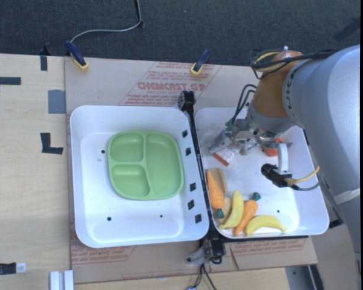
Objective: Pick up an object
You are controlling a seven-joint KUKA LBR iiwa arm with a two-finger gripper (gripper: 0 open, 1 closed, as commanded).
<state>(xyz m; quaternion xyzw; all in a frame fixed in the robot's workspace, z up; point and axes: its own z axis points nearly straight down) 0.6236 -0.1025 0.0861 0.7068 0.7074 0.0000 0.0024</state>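
Note:
My gripper [230, 145] is low in the upper left part of the right bin [302, 222], fingers spread open with nothing between them. A small red and white packet [225, 156] lies just below the fingertips, apart from them. Lower in the same bin lie an orange bun-like piece [215, 188], a yellow banana [235, 209], a carrot [247, 215] and a second banana [266, 224], clustered near the front left corner.
The left bin [85, 216] holds a green divided plate [145, 165]. A black divider with clips [192, 162] runs between the bins. The grey arm [333, 113] covers the right bin's far right side. A cable [296, 180] loops beside the wrist.

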